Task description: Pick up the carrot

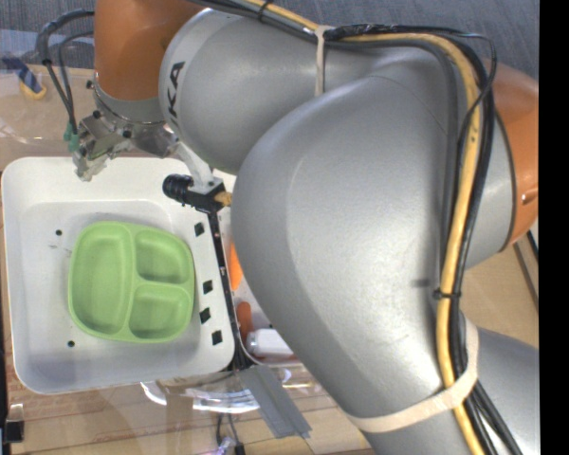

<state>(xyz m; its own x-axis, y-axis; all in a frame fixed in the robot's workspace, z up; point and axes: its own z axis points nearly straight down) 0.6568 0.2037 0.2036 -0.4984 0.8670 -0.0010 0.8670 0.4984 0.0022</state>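
Grey arm casing [360, 254] looms closest to the lens, bulking across the right bin [251, 341] so that little more than a strip of it peeks out. The gripper [90, 159] hangs at the far rim of the left bin [24, 254], over its upper corner; whether it is spread or closed I cannot tell, and nothing can be seen in its hold. An orange sliver [234, 263] shows just past the divider between the bins, tight against the arm (probably the carrot, though too little shows to be sure). If so, it lies to the gripper's right and toward the bench's near side, in the other bin, its long axis seemingly running along the divider. The left bin holds a green divided plate [131, 280], its three compartments bare. Reaching the carrot would mean crossing over the divider.
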